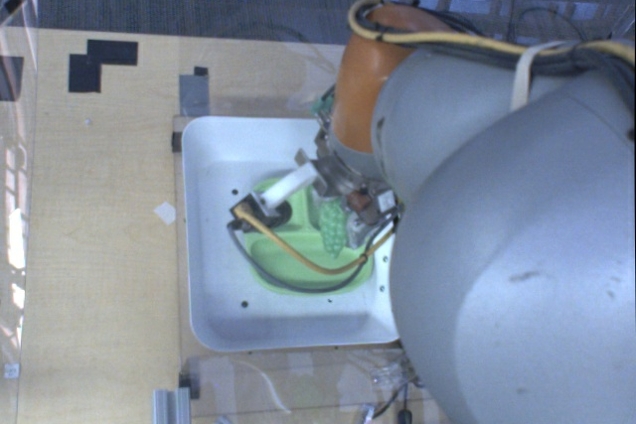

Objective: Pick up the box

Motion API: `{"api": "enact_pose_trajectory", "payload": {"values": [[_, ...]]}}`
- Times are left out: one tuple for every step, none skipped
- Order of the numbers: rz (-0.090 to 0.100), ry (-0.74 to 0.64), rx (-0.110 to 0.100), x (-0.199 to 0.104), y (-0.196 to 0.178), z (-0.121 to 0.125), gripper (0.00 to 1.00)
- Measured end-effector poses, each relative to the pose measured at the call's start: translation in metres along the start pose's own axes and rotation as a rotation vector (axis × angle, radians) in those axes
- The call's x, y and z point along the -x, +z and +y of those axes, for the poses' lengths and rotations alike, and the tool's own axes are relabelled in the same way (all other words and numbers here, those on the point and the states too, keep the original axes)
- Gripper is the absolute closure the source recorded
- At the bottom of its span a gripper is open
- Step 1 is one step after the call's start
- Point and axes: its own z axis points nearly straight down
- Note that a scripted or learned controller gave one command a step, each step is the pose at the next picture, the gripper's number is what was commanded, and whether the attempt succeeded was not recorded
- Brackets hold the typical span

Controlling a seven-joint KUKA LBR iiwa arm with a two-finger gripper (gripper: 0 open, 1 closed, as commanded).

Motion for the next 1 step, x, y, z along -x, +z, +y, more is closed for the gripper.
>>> {"api": "enact_pose_trajectory", "payload": {"values": [[0.000, 0.002, 0.000, -0.0090, -0.0025, -0.0672, 1.00]]}}
